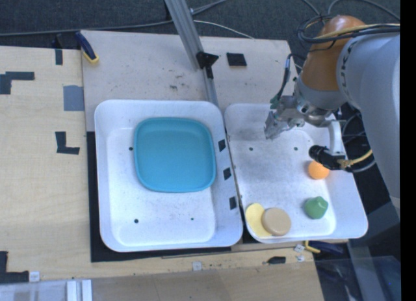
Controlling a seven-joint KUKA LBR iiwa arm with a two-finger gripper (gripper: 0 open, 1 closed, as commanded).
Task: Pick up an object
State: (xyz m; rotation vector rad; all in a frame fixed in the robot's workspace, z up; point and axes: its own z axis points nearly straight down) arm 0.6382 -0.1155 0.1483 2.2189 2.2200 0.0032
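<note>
In the right bin [338, 225] lie several small things. An orange ball [318, 171] rests by the right wall, about midway along. Nearer, a green rounded object [316, 207] sits just below it. At the near left corner a tan disc [277, 221] overlaps a flat yellow piece [255, 217]. A blue square plate [174, 154] lies flat in the left bin [117, 228].

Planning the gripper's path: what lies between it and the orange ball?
In the camera view, just bare speckled floor of the right bin separates the gripper from the orange ball.
</note>
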